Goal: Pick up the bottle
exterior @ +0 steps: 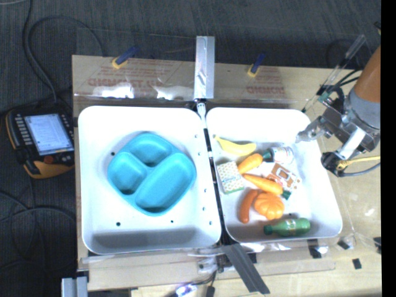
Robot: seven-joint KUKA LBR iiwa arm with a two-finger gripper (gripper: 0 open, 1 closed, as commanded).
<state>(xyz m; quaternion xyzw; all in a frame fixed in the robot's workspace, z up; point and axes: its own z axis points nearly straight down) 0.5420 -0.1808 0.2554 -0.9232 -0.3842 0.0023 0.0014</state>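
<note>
Grey arm, orange band above wrist, black cables, silver-black gripper.

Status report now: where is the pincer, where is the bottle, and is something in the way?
Pincer over right bin's far right rim, holding nothing. Bottle lying at near edge, untouched. Orange toy close beside it.

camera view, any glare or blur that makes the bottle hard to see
Camera view: soft all over, but the green bottle reads clearly against the right bin; the white bin floors look bright and washed out; glare on the plastic sheet behind the bins; the gripper is indistinct.
</note>
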